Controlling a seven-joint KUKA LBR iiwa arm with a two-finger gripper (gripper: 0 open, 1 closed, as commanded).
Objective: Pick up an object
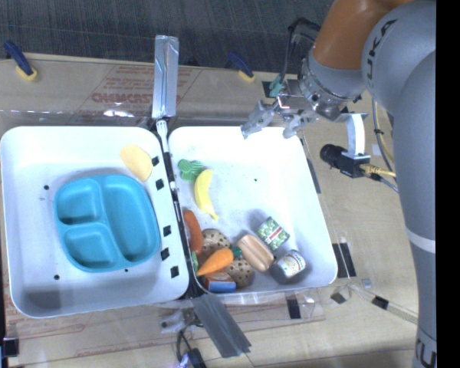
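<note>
Since every toy lies in the right shallow white bin (310, 176), among them a yellow plastic banana (205, 192), nothing has been picked; the grey two-finger pincer (273, 123) is seen spread, empty, above the bin's far rim.

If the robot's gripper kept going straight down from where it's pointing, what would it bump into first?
Probably the bare white floor of the right bin near its back edge. The gripper hangs over that top rim, well away from the banana and other toys. Depth is hard to judge, so it might touch the rim itself.
</note>
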